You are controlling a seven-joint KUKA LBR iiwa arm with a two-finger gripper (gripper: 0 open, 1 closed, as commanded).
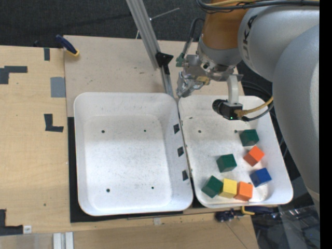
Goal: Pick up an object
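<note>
Several small blocks lie in the right bin (207, 123), toward its near right part: a dark green block (249, 137), a red-orange block (254, 155), a blue block (260, 176), a green block (226, 163), and a row made of a green block (212, 186), a yellow block (229, 187) and an orange block (244, 190). My gripper (185, 87) hangs over the far left corner of the right bin, close to the wall between the bins and well away from all the blocks. I see nothing held in it.
The left bin (124, 149) sits beside the right one. A slanted metal pole (148, 30) rises just behind the bins' shared corner, close to the gripper. A black camera unit with cables (228, 109) hangs off the wrist over the right bin.
</note>
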